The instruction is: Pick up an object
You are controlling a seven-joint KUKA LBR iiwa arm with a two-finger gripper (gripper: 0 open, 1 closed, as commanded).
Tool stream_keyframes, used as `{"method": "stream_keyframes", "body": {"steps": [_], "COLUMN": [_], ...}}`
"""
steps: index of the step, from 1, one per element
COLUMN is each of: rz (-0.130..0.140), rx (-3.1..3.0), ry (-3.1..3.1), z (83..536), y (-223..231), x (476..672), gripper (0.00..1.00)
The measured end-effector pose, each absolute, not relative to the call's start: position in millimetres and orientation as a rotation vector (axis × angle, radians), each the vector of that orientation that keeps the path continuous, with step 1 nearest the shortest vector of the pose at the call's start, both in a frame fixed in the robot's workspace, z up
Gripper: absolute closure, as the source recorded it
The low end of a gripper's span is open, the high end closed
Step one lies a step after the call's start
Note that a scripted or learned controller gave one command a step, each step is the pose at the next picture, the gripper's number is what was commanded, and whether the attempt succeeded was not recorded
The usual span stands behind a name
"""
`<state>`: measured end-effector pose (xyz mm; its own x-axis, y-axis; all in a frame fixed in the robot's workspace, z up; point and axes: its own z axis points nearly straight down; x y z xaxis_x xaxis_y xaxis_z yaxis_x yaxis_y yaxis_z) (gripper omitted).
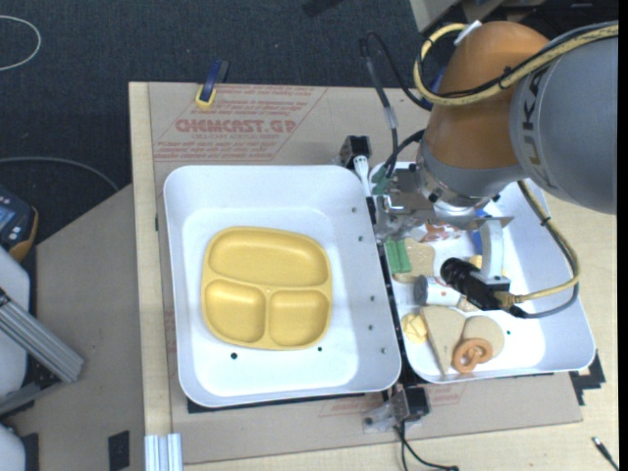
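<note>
On the desk [245, 126], the left bin [186, 204] holds a yellow sectioned tray [265, 285] lying flat at its middle, plainly out of the way of the work. Right of that tray, across the shared rim, the right bin [559, 346] carries a clutter of small objects [442, 292], among them a pretzel-like piece [471, 354] near the front edge; any could serve as the pick. The arm [491, 96] hangs low over that clutter, seemingly to reach one. Its claw [424, 226] is hidden beneath the wrist, so whether it is released or clenched I cannot tell.
</note>
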<state>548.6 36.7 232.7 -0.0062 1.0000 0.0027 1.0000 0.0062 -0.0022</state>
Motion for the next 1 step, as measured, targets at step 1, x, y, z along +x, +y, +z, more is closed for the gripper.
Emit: {"method": "stream_keyframes", "body": {"steps": [1], "rz": [0.004], "rx": [-2.216], "ry": [-2.221], "z": [215.2], "y": [51.9], "x": [534.8], "gripper": [1.00]}}
